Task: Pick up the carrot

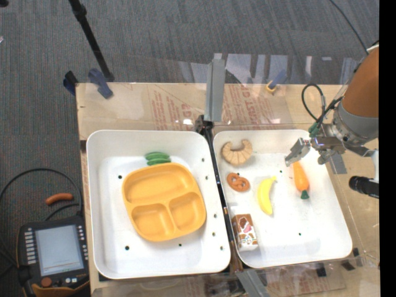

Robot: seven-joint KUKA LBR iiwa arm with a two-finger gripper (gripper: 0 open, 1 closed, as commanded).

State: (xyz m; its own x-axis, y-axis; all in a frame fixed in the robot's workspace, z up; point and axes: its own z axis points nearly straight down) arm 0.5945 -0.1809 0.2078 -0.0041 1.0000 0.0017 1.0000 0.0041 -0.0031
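Note:
The carrot (301,179), orange with a small green top at its near end, lies on the floor of the right bin (322,240) toward its right side. My gripper (315,154) hangs over the bin just beyond the carrot's far end, fingers spread wide, one finger (296,151) to the left and the other (335,160) to the right. Nothing sits between the fingers. The carrot's far tip lies just below the gap between them.
In the right bin a banana (266,195) lies left of the carrot, with a pretzel (237,182), a croissant (237,153) and a small carton (245,231) further left. The left bin (105,166) holds a yellow divided plate (163,200) and a green pea pod (158,158).

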